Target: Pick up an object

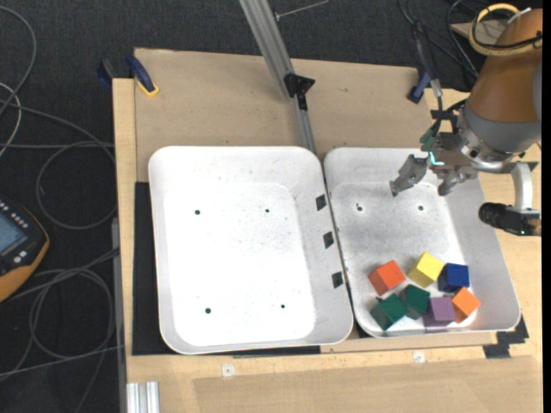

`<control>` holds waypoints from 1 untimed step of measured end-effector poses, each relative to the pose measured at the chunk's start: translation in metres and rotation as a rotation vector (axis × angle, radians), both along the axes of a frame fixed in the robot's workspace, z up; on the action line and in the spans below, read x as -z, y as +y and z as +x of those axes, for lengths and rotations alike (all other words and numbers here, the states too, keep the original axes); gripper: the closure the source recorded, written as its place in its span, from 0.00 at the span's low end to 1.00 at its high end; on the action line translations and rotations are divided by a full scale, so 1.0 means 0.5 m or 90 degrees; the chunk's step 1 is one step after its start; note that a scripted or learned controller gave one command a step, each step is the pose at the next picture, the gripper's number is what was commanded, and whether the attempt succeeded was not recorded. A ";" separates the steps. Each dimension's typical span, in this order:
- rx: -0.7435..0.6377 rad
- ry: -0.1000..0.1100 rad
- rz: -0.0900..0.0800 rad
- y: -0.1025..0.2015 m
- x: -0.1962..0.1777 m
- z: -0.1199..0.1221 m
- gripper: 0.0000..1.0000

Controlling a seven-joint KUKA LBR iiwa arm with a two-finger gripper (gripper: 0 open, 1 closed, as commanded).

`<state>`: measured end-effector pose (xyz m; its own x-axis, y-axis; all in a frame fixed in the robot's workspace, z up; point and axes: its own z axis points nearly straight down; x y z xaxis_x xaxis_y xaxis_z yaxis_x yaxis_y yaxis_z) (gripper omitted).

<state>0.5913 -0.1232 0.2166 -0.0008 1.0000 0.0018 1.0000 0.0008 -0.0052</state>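
Blocks [424, 292] clustered, end effector [428, 177] apart

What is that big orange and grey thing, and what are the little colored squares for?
That big thing is a robot arm. It reaches in from the right side of the picture, and a computer program tells it how to move. The camera sits up high and looks down at a wooden bench.

At the end of the arm is the gripper, a hand with two fingers. They are spread open, with nothing between them. It hangs above the far part of the right bin.

On the bench are two shallow white trays called bins. The left bin sits beside the right one. In the right bin's near corner is a pile of small blocks: orange, yellow, blue, green and purple.

The robot's job is to pick one up.
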 end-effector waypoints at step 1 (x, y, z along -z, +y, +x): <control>0.000 -0.002 0.000 0.000 -0.004 0.001 0.00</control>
